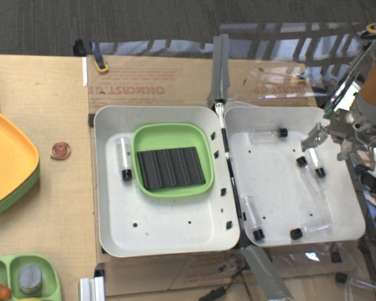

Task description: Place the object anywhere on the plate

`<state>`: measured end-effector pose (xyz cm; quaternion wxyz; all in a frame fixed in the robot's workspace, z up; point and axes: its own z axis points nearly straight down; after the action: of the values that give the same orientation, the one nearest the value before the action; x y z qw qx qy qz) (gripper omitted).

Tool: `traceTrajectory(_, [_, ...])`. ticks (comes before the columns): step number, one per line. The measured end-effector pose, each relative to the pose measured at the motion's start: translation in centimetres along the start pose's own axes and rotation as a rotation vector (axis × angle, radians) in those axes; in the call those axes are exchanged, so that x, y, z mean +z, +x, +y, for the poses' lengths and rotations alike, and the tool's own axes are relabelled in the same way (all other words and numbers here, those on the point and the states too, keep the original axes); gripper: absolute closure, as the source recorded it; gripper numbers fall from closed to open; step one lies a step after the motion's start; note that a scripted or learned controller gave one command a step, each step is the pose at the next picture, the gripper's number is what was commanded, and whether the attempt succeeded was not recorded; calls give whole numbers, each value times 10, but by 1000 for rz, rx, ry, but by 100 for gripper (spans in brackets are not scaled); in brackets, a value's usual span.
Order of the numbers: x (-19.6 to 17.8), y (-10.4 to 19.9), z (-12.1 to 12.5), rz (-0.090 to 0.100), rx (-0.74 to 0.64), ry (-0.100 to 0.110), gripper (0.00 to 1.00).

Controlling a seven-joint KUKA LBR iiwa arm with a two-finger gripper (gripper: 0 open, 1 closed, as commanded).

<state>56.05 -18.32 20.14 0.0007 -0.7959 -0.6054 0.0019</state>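
A green square plate (171,134) lies in the left bin (169,231), and a dark ridged block (173,168) rests on its middle. Just left of the plate lies a clear tube with a black cap (124,158). Several more clear black-capped tubes lie in the right bin (276,187): one at the back (267,134), one near the right side (311,167), one at the front left (251,216) and one at the front right (313,230). My gripper (329,144) hangs over the right bin's back right part, open, with nothing between its fingers.
A stack of orange plates (6,165) sits on the wooden table at far left, with a small reddish disc (61,150) beside it. A green compartment tray (20,276) is at the bottom left. Cardboard (150,83) lies under both bins.
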Motion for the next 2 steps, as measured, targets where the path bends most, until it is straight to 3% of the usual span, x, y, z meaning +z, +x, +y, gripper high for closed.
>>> traceTrajectory(1, [-51,-34,-35,0,83,-1,0])
traceTrajectory(2, [-61,-37,-33,0,158,0,0])
